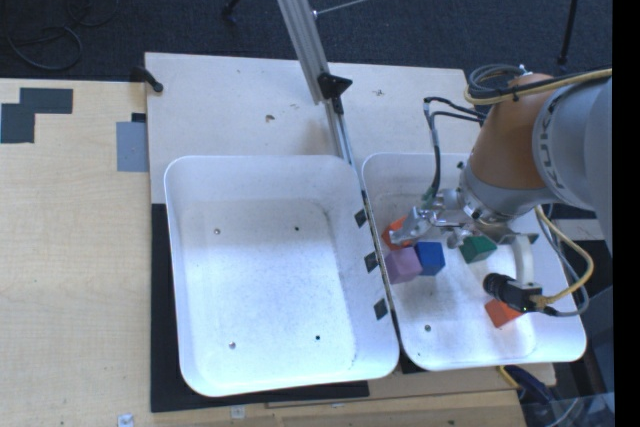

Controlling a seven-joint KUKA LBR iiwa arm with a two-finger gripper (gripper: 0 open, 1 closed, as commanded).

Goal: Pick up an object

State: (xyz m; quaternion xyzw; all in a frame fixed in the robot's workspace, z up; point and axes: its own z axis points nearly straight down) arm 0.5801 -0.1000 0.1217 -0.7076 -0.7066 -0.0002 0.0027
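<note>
Blue cube (431, 258) sits in the right bin (455, 340), left-centre of its floor. A purple block (402, 266) is just beside it on the left, looks touching. A red piece (397, 233) lies a bit farther back, near the bin's left wall. A green piece (479, 249) is right of the cube and apart from it. An orange block (499, 315) sits in the near-right part, well apart from the rest.

The gripper (438, 226) is low over the cluster, just past the cube's far side, between the red and green pieces. Open or closed: can't tell from this angle.

The arm (525, 155) enters from the right over the bin's far-right corner. The left bin (260, 295) sits alongside the right one. A metal rail (300, 25) slants over the bench (220, 105) behind the bins.
</note>
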